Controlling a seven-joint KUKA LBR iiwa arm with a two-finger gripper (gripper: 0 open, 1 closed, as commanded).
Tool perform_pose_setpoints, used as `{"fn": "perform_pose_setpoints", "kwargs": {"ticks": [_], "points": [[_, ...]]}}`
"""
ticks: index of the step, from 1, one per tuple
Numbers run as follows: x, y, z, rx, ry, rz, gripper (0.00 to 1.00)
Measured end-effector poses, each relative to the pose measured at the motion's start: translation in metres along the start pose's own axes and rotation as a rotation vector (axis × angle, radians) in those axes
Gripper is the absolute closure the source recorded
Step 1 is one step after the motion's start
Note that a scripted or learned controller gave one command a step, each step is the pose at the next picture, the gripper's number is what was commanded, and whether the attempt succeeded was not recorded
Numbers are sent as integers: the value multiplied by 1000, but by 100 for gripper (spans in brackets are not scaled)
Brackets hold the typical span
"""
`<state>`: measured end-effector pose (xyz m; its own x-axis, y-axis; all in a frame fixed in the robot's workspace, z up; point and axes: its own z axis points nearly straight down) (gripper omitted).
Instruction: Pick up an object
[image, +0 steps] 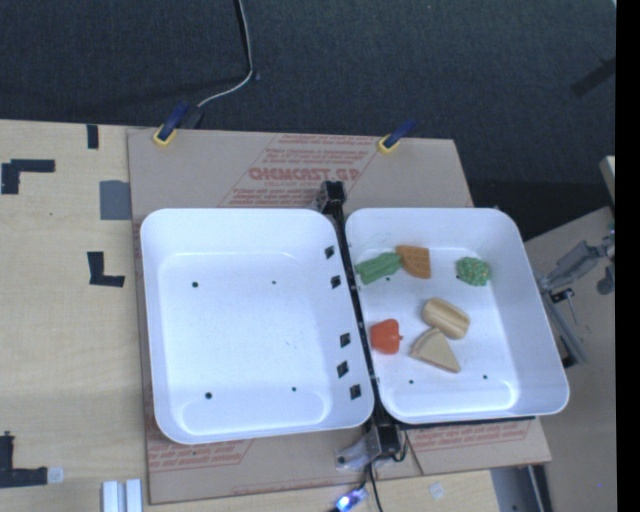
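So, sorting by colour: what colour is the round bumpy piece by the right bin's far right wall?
Green, clearest in the camera view.

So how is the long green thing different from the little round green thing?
The long green piece is stretched out and smooth-looking; the round green piece is short, bumpy and lumpy. The long green piece lies by the divider, touching an orange-brown piece; the round green piece sits alone nearer the right wall. Both are green and lie in the right bin.
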<state>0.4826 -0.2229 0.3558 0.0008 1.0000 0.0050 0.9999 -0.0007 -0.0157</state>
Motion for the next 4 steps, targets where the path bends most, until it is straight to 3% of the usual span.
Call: {"fn": "perform_pose_setpoints", "kwargs": {"ticks": [1,2,3,4], "points": [[26,-1,-161,-34,-12,-5,0],[-2,0,-82,-9,-4,1,0],[0,-1,-185,-27,-11,-3,0],[0,-1,-190,-18,-9,-1,100]]}}
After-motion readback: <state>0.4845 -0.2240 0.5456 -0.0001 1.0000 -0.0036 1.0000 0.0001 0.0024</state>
